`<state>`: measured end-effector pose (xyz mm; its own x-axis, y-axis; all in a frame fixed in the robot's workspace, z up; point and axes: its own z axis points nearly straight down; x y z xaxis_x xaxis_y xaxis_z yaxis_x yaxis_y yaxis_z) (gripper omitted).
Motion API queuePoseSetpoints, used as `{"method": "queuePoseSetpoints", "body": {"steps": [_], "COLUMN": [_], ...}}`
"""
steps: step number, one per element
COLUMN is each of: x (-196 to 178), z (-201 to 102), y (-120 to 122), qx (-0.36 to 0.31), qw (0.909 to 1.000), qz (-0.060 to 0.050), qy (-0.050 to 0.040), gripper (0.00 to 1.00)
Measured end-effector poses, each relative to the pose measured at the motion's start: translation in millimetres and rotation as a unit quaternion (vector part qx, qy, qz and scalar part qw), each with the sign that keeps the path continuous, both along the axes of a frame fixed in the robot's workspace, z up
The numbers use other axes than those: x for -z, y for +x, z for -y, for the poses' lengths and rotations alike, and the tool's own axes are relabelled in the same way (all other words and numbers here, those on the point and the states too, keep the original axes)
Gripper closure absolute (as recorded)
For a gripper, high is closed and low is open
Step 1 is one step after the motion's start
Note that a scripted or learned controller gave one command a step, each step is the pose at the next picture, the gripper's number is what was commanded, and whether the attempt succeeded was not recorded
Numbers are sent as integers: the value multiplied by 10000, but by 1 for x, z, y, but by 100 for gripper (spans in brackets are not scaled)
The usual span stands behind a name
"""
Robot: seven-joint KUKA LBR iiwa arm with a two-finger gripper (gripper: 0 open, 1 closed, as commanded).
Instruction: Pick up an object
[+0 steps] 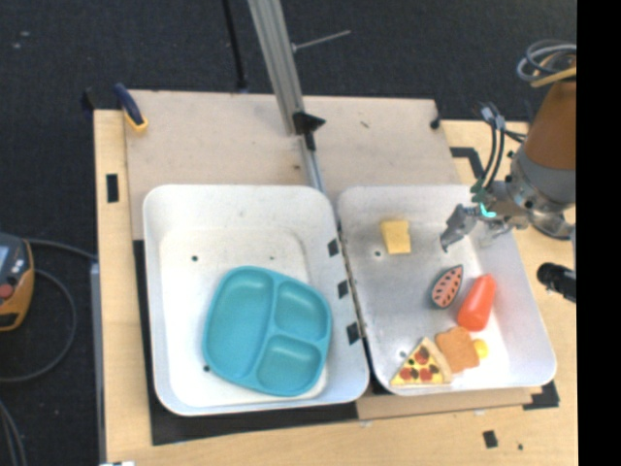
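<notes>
Arm poised over the right bin (505, 362)

The gripper (458, 229) hovers above the toy food, near the watermelon slice (446, 286); whether its jaws are open, I cannot tell.

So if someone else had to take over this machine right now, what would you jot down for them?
Gripper: hangs over the upper right of the right bin, nothing between its fingers.
Right bin holds: yellow block, watermelon slice, orange-red carrot-like toy, toast-like piece, pizza slice.
Left bin: blue divided plate.
Done: nothing picked yet.
Left: choose a piece, probably the watermelon slice or yellow block nearest the gripper, grasp and lift.
</notes>
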<state>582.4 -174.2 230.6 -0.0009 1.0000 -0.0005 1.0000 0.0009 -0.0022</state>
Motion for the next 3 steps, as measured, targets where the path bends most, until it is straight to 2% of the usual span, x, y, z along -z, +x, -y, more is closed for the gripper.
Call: {"method": "queuePoseSetpoints", "body": {"steps": [1,2,3], "x": [-2,59,101], "z": [0,8,11], "y": [1,-1,-1], "qx": [-3,8,6], "qw": [10000,10000,10000], "qz": [16,-9,0], "qy": [-4,-3,-4], "gripper": [0,0,0]}}
